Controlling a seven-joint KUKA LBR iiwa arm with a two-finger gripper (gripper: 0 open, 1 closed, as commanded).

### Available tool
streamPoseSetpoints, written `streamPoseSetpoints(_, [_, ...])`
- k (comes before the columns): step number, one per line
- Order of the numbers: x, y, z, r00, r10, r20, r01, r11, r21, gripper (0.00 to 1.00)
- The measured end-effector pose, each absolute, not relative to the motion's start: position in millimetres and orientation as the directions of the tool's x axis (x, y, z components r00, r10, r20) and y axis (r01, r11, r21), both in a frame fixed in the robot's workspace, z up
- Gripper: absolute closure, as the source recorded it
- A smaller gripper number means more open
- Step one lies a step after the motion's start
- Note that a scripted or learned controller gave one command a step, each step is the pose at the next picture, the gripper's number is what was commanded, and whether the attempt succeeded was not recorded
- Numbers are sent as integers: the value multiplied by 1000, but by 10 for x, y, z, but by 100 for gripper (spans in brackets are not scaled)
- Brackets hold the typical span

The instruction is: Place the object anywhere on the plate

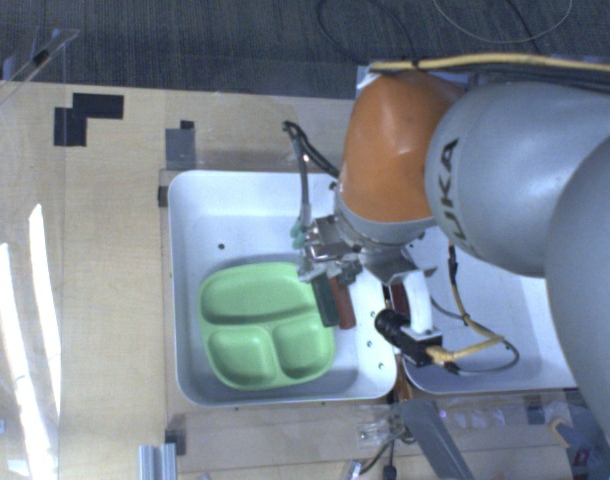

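This is a robotics lab or test cell, not a home or shop. A large grey industrial arm [525,158] with an orange band [390,148] and maker's lettering on its casing reaches over a pale wooden bench [85,298]. Two shallow white bins [235,208] sit side by side near the bench's far right corner, fixed by metal brackets [180,146]. Black tape marks [85,116] lie at the far left corner. Loose cables [465,8] trail over dark carpet [185,18] beyond the far edge.
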State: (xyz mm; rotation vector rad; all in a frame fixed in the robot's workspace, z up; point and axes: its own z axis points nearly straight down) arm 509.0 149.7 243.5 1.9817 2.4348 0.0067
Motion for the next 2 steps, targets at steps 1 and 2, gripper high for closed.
streamPoseSetpoints(1, [5194,1595,2143,-486,874,0,874,486,4,100])
streamPoseSetpoints(2, [5195,1594,2145,-486,874,0,874,486,4,0])
